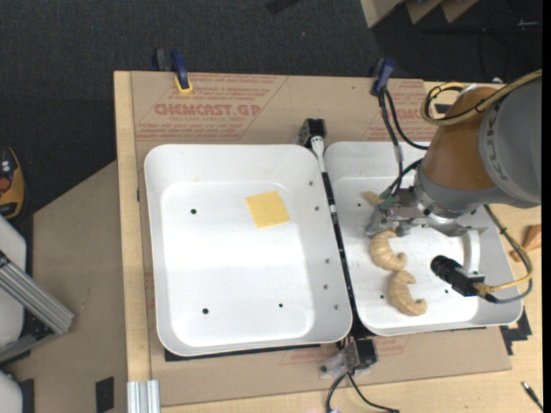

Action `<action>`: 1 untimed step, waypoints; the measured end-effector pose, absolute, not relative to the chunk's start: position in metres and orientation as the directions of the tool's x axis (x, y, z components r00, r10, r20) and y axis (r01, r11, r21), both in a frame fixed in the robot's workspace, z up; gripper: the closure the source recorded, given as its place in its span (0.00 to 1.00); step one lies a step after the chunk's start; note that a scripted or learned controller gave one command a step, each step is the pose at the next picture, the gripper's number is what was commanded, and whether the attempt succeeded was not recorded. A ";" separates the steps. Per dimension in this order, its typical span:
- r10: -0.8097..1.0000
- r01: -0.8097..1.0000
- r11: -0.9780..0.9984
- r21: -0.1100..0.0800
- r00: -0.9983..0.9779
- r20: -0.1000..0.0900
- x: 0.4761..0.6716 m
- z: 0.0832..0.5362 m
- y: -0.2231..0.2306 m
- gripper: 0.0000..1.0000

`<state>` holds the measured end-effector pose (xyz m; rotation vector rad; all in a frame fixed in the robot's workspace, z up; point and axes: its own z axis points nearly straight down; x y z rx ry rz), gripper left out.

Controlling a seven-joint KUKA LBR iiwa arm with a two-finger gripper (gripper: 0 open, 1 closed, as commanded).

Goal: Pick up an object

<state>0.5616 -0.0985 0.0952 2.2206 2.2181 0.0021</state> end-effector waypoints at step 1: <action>1.000 1.000 0.006 0.014 -0.006 0.000 0.600 0.191 -0.058 1.00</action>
